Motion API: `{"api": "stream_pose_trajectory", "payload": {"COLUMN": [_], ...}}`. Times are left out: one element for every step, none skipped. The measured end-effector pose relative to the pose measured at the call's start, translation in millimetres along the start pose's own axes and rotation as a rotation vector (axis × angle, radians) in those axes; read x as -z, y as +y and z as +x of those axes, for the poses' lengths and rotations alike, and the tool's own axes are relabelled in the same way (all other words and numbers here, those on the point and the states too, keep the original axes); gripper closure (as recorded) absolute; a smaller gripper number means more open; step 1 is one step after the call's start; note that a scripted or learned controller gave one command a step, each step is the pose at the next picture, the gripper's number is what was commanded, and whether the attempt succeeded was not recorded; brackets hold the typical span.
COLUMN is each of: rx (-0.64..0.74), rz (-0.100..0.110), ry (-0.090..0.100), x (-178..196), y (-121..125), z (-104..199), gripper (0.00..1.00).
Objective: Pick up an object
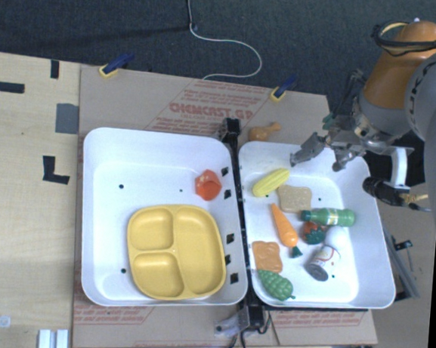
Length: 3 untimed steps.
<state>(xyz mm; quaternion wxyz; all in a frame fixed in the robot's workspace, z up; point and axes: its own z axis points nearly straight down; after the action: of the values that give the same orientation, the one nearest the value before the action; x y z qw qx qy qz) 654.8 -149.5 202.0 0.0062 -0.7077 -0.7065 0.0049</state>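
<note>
We hover at the right bin's far rim, nothing picked yet.

Our two-finger gripper (320, 153) hangs spread and holding nothing above the shallow white right bin (373, 221). The nearest candidate, a yellow toy corn cob (270, 181), lies just beside a tan bread slice (295, 198); crowding may make our fingers nudge both and slip off.

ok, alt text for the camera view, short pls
A grey and orange robot arm's gripper hovers open over the far edge of the right bin, which holds toy food including a corn cob and carrot. The left bin holds a yellow divided plate and a red cup.
</note>
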Motion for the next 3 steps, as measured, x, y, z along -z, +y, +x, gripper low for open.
{"api": "stream_pose_trajectory", "payload": {"rx": [0.003, 0.004, 0.001], "rz": [-0.014, -0.01, -0.018], "ry": [-0.002, -0.002, 0.0], "x": [9, -47, -104], "y": [3, 4, 1], "z": [0, 11, 6], "gripper": [0.0, 0.0, 0.0]}}
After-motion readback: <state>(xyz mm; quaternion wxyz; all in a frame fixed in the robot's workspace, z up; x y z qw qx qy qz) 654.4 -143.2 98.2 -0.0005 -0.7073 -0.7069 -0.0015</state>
